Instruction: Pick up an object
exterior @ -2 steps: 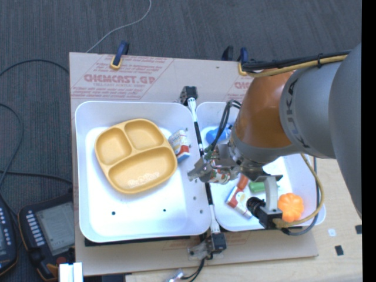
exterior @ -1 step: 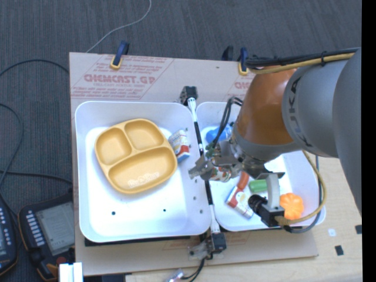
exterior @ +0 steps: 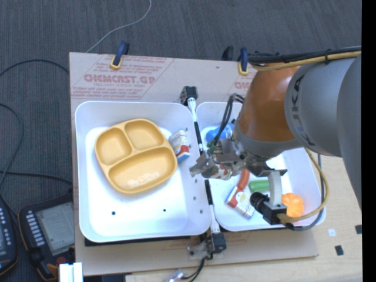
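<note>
Orange-banded and bulky, the arm hangs low over the right bin, its gripper down by the divider between the two bins. I cannot tell from here how the pincer is set; the wrist hides too much. Candidates for the pick crowd beneath it: a red-and-white tube, a green piece, an orange ball. The left bin holds a yellow divided plate and a small wrapper. My worry is the clutter: things lie touching, so a grab could nudge a neighbour aside, or catch the bin wall.
</note>
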Motion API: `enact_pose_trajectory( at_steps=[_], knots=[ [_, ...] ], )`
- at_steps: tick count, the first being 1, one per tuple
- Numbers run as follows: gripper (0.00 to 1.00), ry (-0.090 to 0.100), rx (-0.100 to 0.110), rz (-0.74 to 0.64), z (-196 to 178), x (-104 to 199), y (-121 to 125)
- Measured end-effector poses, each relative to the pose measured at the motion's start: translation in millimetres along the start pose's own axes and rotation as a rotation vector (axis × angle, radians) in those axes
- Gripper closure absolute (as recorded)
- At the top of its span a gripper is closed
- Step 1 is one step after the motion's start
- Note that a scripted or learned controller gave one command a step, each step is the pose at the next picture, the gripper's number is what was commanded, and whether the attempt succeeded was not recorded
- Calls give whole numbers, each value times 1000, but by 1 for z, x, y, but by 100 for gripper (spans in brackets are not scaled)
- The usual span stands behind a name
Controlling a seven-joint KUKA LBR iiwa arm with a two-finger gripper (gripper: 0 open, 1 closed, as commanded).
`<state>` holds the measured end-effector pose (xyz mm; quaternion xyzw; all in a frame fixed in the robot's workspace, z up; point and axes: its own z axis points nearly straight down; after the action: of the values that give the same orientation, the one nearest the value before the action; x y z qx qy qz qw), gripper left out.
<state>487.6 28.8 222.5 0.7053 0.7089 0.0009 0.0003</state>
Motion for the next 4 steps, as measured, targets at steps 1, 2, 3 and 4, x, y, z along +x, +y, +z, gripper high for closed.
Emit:
enact_pose_trajectory(
  at_steps=[1,2,3,4],
  knots=[
    [100,0,-1,-1,-10,0,1],
    [100,1,-1,-3,-19,1,2],
    [100,0,-2,-4,-29,1,3],
    [100,-1,-3,-5,-39,2,3]
  ],
)
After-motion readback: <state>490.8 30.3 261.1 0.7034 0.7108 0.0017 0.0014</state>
